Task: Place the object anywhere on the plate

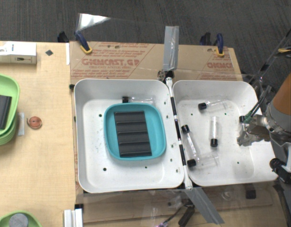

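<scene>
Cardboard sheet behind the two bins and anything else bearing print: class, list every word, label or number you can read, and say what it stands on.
"GHMCAST.GP", or close to it: red print on the cardboard sheet, left part; the letters are blurred, so the reading is uncertain.
Red print on the same sheet's right part, by the clamp: partly hidden, too blurred to read.
Dark marks on the white box at top left: too small to read.

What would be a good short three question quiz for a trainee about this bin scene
1. True or false: the teal plate sits in the left bin.
2. Which bin has the pincer over it: A left, B right?
3. Fill in: the clear tubes in the right bin have ___ caps.

Key: 1 true; 2 B; 3 black.
</scene>
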Motion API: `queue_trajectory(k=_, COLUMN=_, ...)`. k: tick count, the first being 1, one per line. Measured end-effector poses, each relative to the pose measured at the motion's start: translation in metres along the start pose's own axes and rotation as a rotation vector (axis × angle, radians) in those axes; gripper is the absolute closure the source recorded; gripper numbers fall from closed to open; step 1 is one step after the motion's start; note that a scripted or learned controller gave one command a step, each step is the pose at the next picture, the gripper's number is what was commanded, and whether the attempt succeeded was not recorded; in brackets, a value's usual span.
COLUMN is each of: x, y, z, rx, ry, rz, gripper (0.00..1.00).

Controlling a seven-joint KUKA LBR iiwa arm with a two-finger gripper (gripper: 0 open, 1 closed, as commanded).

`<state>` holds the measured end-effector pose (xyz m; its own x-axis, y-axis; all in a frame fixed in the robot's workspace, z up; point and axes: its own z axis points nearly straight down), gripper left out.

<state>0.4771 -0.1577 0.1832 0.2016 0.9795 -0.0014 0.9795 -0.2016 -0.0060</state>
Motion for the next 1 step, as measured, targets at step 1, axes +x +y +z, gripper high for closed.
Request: queue_trajectory(k=1, x=0.0525, y=-0.0100, z=-0.0246, rx=-0.005, ry=0.000, rz=-0.248, gripper=1.00)
